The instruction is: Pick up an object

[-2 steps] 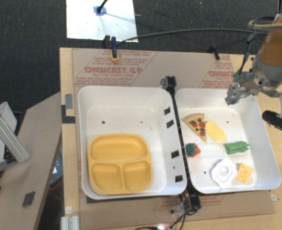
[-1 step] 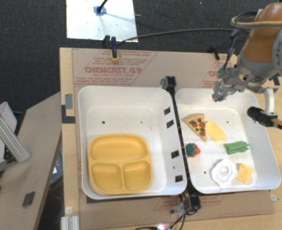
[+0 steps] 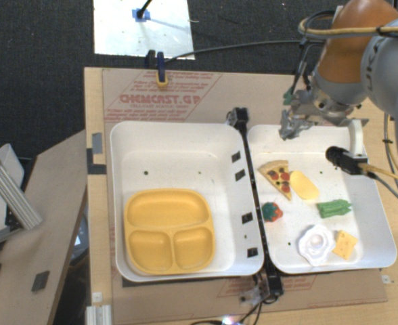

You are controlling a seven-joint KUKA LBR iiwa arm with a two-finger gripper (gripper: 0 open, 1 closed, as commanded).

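Grey end effector fingers perhaps blurred, unreadable

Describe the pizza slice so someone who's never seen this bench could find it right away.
Look in the right bin, the one holding the small toy foods. The pizza slice lies near that bin's left wall, toward the back, touching a plain yellow piece. It is the only wedge with a tan crust and red spots on top.
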